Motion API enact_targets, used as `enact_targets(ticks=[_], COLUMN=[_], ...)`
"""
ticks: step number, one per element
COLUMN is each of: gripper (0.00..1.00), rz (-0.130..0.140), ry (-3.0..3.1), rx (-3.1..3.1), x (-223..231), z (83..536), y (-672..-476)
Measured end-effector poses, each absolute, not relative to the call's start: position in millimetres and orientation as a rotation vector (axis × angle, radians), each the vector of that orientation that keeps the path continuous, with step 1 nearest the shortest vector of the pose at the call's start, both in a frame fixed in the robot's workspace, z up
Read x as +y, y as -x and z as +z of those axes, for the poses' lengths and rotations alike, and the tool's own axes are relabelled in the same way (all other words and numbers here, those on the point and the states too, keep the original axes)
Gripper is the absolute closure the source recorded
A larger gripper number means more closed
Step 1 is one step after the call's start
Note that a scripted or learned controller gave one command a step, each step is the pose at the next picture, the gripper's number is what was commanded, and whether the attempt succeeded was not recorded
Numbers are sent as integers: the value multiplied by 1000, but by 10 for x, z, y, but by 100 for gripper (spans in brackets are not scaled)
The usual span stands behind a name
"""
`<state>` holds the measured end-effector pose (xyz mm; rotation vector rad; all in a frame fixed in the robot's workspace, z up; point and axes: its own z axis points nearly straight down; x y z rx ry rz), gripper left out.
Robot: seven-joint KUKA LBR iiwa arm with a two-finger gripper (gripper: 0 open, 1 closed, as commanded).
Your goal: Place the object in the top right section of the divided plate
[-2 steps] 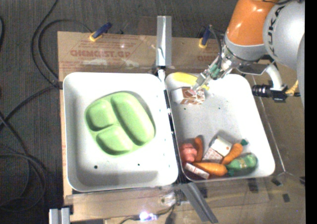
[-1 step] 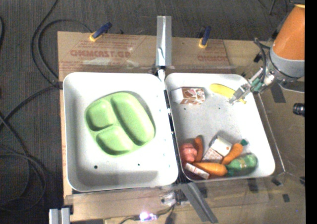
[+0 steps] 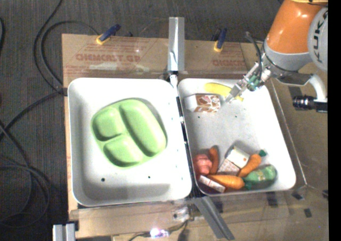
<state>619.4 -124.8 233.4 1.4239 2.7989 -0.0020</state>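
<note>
While claw [image 3: 234, 94] hovers at the right bin's [image 3: 277, 122] far end, nothing's placed yet.
Claw tip sits just over yellow item [image 3: 216, 88] beside brown-white packet [image 3: 206, 102]; can't tell its state, grip unconfirmed. Green divided plate [image 3: 129, 132] in left bin [image 3: 85, 181], top right section bare. Pick, carry, drop all left.

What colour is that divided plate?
Light green; the camera view shows the divided plate clearly.

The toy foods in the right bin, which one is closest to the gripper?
The yellow piece at the bin's far edge, right beside the gripper. The brown-and-white packet lies just past it, and the carrots and the rest are heaped at the near edge.
</note>
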Motion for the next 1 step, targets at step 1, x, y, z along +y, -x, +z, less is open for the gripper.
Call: enact_targets(ticks=[1], gripper=[100], rz=[-2], ry=[-1421], rx=[2799], x=[-1238], z=[2425], y=[-6202])
